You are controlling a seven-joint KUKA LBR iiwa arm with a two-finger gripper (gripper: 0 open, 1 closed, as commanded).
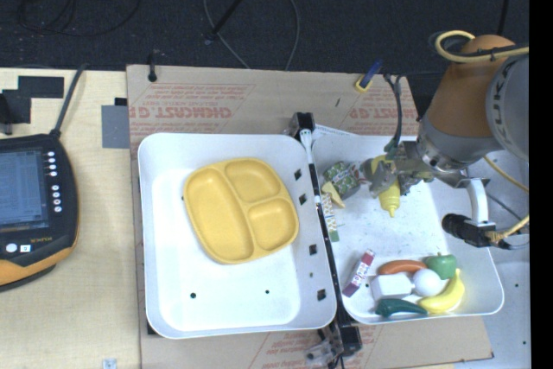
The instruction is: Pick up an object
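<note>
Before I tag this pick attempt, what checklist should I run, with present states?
1. Gripper over the right white bin: ok.
2. Small yellow bottle-shaped object right under the gripper: ok.
3. Object seen clamped between fingers: cannot tell.
4. Crumpled green packet apart from the target: ok.
5. Toy food cluster far from the gripper: ok.
6. Yellow divided plastic tray lying in the left white bin: ok.

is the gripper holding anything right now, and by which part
Cannot be told. The gripper sits low in the right bin, right at a yellow mustard bottle, but a grip on it is not clear.
</note>
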